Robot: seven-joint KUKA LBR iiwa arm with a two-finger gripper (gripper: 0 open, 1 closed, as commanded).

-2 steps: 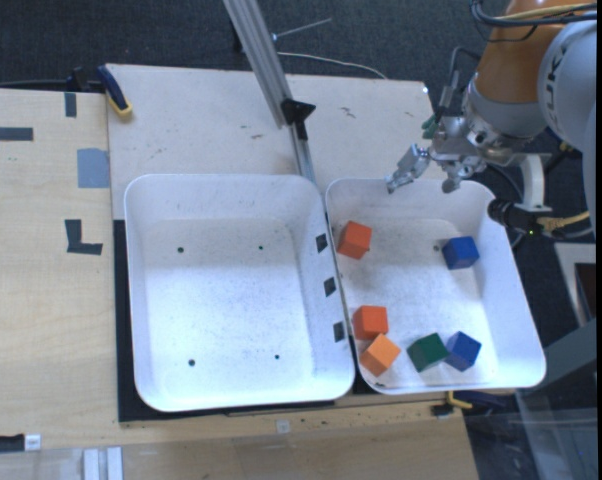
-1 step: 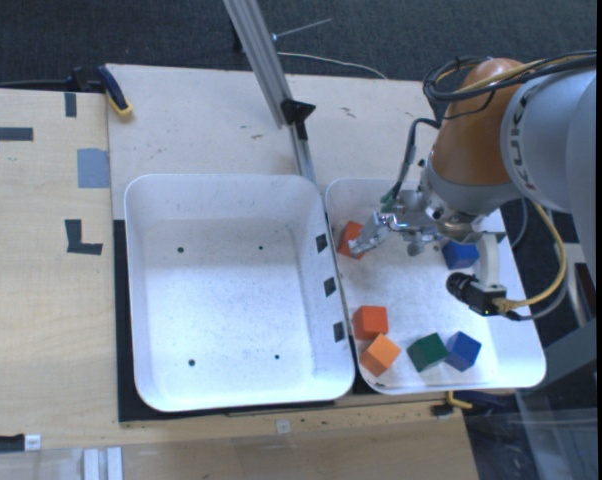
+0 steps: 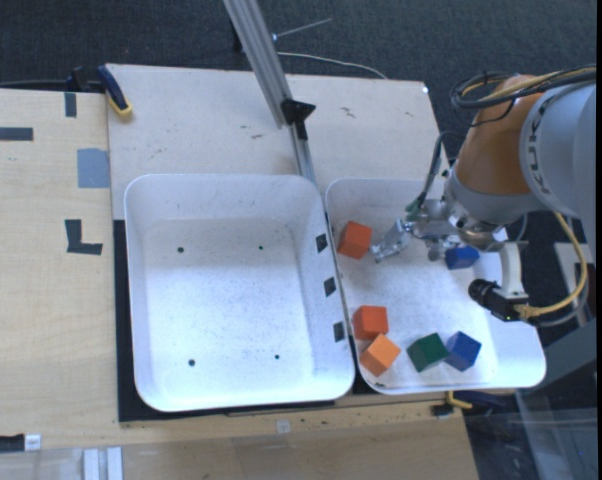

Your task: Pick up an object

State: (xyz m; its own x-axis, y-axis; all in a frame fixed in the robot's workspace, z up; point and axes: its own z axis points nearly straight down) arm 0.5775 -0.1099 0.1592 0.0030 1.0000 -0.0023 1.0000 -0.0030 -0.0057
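Nearest the camera, along the front wall of the right bin (image 3: 501, 373), four cubes sit in a loose row: a light orange cube (image 3: 381, 353), a darker orange cube (image 3: 371, 320) just behind and touching it, a green cube (image 3: 427, 351), and a blue cube (image 3: 464, 349) touching the green one. Further back in the same bin, a third orange cube (image 3: 355, 239) rests near the left wall. Another blue cube (image 3: 462, 258) lies beneath the wrist, partly hidden.

Arm (image 3: 526, 153) reaches in from the right, over the right bin. End effector (image 3: 386, 249) hangs low, just right of the third orange cube; whether it touches that cube is not clear. Fingers appear slightly apart, with nothing seen between them, though the view is too small to be certain.

Left bin (image 3: 141, 268) stands beside the right one on the tabletop (image 3: 41, 298).
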